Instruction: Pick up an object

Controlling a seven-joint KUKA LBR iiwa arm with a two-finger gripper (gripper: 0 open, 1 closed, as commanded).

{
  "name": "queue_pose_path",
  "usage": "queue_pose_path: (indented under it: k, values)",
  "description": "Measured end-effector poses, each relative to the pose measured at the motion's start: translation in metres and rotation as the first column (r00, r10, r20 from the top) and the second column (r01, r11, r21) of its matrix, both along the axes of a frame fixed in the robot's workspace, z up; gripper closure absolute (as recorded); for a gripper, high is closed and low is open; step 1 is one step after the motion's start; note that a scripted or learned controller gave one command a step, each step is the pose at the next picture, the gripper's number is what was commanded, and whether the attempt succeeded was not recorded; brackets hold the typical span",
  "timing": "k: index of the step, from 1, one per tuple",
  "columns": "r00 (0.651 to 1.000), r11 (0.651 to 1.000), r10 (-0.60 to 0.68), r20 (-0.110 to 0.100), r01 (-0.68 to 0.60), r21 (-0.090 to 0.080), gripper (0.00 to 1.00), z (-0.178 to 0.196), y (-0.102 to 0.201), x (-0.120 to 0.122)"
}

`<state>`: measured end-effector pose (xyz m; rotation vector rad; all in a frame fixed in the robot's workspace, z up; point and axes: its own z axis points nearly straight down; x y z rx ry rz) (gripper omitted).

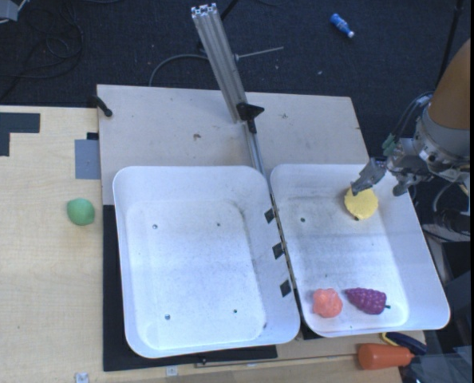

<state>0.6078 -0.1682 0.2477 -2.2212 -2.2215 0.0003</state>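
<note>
An orange object (385, 356) lies at the near edge of the worktop (173, 126), just outside the right bin (428, 290). Inside that bin, near its front wall, sit a pink-orange lump (327, 302) and a purple bunch of grapes (367, 300), side by side and well below the fingers (366, 177). The fingers reach in from the right and are spread apart: one grey finger slants down onto the upper left edge of a yellow object (362, 204), touching it, while the other hangs off to the right, above the bin's rim. The yellow object rests on the bin floor directly under the fingers and is not gripped between them. The left bin (141, 183) lies far to the fingers' left. Beyond it a green ball (80, 211) sits on the wooden surface.
</note>
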Motion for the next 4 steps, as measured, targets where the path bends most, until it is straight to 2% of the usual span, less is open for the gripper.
queue_pose_path:
  k: [2, 3, 4]
  values:
    - [1.0, 1.0, 0.001, -0.004, -0.001, 0.001, 0.0, -0.104, -0.007, 0.013]
    - [1.0, 1.0, 0.0, -0.005, 0.0, 0.001, 0.0, -0.157, -0.006, 0.012]
    - [1.0, 1.0, 0.0, 0.0, 0.0, 0.0, 1.0, -0.144, -0.007, 0.013]
